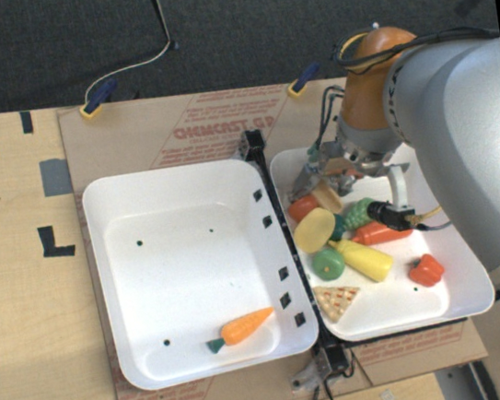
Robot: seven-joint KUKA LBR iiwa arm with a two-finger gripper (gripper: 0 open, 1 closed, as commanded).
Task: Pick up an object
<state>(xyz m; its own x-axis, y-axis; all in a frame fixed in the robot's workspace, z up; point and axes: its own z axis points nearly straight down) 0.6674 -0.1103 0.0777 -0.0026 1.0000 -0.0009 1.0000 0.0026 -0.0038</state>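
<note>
My gripper (pixel 323 177) hangs low over the back left part of the right bin (pixel 461 303), right above a pile of toy food. Just under it lie a tan piece (pixel 328 198) and a red piece (pixel 302 207). Close by are a yellow round piece (pixel 315 229), a green knobbly piece (pixel 357 216), a green ball (pixel 328 264), a yellow cylinder (pixel 368 261), an orange-red stick (pixel 381 234), a red pepper (pixel 425 270) and a tan wedge (pixel 337 301). An orange carrot (pixel 242 328) lies alone in the left bin (pixel 137 193).
The grey arm (pixel 464 134) covers the right side of the right bin. A black clip (pixel 252 143) sits where the two bins meet at the back. Both bins rest on a cardboard sheet (pixel 211 126), and a cable (pixel 132 67) runs behind it.
</note>
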